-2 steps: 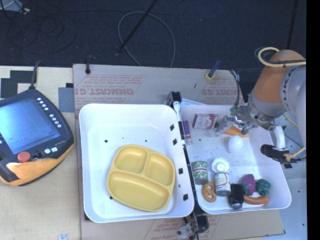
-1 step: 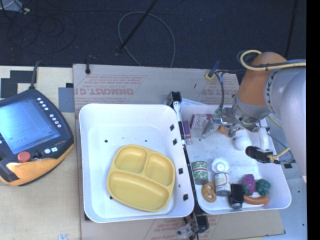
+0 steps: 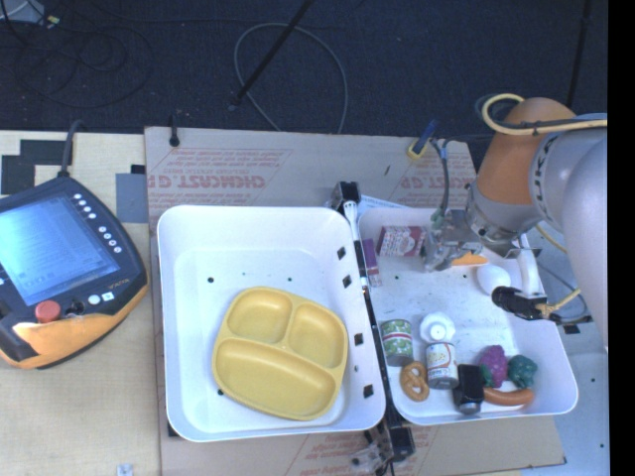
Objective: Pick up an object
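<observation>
Cardboard-covered bench (image 3: pixel 248 167), right bin (image 3: pixel 566 385): gripper (image 3: pixel 444 251) being lowered near far edge; jaw state cannot be told; orange piece (image 3: pixel 470 260) being best approached squarely.

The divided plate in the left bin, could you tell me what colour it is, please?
The divided plate is plain yellow, seen clearly in the camera view.

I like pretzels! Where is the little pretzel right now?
The pretzel lies in the right bin, near its front edge, just below the green can and left of the small white-lidded bottle.
</observation>
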Tool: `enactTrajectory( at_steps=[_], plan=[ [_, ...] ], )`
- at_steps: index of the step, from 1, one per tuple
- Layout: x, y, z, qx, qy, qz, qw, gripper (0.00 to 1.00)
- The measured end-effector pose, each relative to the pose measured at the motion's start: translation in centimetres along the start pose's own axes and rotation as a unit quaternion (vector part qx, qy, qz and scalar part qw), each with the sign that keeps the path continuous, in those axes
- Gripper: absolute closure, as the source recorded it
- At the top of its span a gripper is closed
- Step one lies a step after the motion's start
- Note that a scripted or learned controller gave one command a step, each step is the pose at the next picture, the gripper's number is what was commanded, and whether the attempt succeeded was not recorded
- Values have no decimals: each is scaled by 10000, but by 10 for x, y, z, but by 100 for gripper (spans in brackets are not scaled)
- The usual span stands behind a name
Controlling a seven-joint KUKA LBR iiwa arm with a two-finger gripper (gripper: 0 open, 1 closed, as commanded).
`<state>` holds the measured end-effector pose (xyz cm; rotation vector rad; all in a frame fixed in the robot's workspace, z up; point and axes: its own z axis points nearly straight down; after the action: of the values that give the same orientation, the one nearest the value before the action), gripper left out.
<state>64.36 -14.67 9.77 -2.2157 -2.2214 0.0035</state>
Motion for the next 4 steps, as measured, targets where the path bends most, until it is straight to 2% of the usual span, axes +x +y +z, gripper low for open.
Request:
enactTrajectory(
  at_steps=[1, 2, 3, 4],
  plan=[
    [20, -60, -35, 12, 3, 23, 10000, 100],
    [62, -8, -78, -32, -5, -2, 10000, 100],
    [98, -37, -90, 0, 1, 4, 10000, 100],
    [146, -37, -142, -20, -3, 5, 10000, 100]
  ],
)
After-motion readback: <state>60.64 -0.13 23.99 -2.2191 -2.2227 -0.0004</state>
